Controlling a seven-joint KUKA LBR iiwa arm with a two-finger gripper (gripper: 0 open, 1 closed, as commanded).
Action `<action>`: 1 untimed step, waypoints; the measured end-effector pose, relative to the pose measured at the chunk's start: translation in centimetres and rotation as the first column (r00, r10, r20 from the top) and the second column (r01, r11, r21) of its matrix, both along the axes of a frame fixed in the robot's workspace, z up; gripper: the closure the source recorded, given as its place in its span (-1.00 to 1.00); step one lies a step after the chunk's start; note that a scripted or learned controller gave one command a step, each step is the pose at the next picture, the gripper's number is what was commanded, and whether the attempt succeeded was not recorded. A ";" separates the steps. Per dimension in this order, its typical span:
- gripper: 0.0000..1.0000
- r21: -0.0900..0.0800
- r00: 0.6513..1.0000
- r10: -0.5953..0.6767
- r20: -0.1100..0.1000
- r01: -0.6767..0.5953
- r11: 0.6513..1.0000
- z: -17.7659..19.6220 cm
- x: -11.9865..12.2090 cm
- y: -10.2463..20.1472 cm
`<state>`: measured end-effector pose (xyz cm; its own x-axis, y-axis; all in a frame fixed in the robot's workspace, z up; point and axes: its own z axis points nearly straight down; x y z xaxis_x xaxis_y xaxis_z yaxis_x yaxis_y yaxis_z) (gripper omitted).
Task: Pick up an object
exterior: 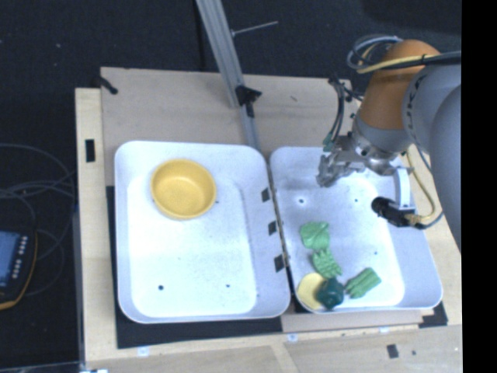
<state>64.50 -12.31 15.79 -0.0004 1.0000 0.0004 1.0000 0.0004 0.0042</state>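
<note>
My gripper (324, 177) hangs over the far part of the right bin (411, 247), with nothing visible between its fingers. Nearer the camera, the right bin holds a pale green object (314, 234), a green ridged object (327, 263), a green elongated object (362, 282), a dark teal object (331, 294) and a small yellow piece (309, 290). These lie clustered toward the bin's near left corner, well apart from the gripper. A yellow bowl (183, 189) sits in the far left part of the left bin (194, 278).
A grey metal pole (221, 41) slants up from the bench behind the bins. The arm comes in from the upper right over the right bin's far edge. A black divider with clips (273, 224) runs between the bins.
</note>
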 end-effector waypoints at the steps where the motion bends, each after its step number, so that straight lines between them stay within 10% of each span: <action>1: 1.00 0.000 1.000 0.000 0.000 0.000 1.000 4.5 0.0 0.6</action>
